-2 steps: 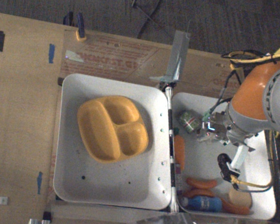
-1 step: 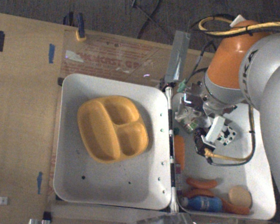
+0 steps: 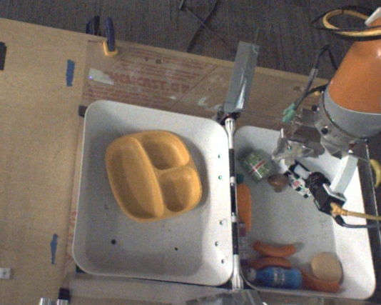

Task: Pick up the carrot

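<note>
The carrot (image 3: pixel 243 206), a long orange piece, lies lengthwise against the left wall of the right bin (image 3: pixel 359 245). My gripper (image 3: pixel 285 159) hangs over the upper middle of that bin, up and to the right of the carrot and apart from it. Just below the gripper sit a green can (image 3: pixel 257 164) and a small brown object (image 3: pixel 277 182). The wrist and its cables cover the gripper's tip.
At the right bin's lower edge lie two orange sausage-like pieces (image 3: pixel 274 249), a blue bottle (image 3: pixel 278 276) and a round tan piece (image 3: pixel 326 266). The left bin (image 3: pixel 89 240) holds a yellow divided plate (image 3: pixel 153 174). A black-and-white part with a yellow cable (image 3: pixel 318 190) hangs off the wrist.
</note>
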